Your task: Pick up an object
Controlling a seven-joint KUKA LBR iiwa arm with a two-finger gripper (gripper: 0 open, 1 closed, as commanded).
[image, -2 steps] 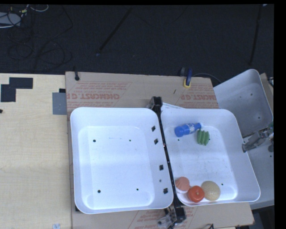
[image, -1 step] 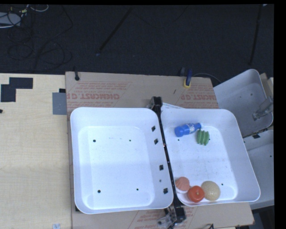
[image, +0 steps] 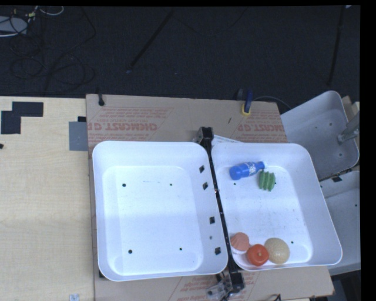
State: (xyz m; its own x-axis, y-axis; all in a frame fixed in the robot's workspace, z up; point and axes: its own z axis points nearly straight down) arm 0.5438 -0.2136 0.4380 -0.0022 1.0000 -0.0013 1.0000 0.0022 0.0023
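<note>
Nothing is lifted yet, so the task sits at its very first step — choosing a target and bringing the arm in over it. The candidates all lie in the right bin (image: pixel 317 194): a blue bottle (image: pixel 246 170) on its side near the far wall, a small green ribbed piece (image: pixel 267 180) just beside its cap end, and, bunched in the near corner, a pale pink disc (image: pixel 239 241), a red tomato-like ball (image: pixel 257 254) touching it, and a tan round object (image: pixel 277 250) against the ball. The left bin (image: pixel 106 176) offers no target. As for the pincer, I cannot tell its state. The next move likely calls for a descent over a well-separated item — the bottle looks the easier pick, since the near-corner trio crowd one another and the wall. The bins rest on a cardboard sheet (image: pixel 147 120) over a pale wooden bench (image: pixel 41 194); beyond lies dark floor with loose cables (image: pixel 35 17).
</note>
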